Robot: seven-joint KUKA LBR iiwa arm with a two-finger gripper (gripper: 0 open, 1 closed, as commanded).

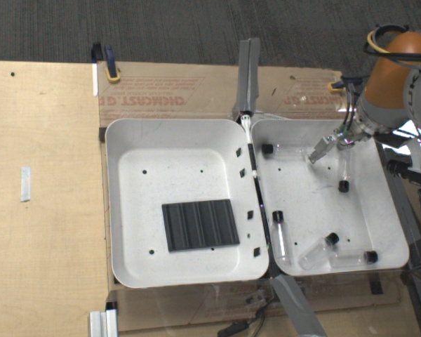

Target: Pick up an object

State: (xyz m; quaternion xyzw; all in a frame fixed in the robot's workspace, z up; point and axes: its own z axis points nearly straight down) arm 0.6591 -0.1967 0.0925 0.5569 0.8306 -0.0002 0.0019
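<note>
We see the arm [393, 76] reaching over the far right of the right bin [386, 188], its gripper [335, 146] hovering above several clear tubes [344, 170] with black caps. Whether it is spread or pinched we cannot tell. A black tray [200, 225] lies in the left bin [126, 188]. We judge this the approach step; next, descend onto one tube.

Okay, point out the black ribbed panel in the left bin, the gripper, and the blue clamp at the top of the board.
Black ribbed panel [200, 224], camera view, on its centre rib.
Gripper [335, 154], camera view, between its fingertips.
Blue clamp [109, 63], camera view, on its handle.
</note>
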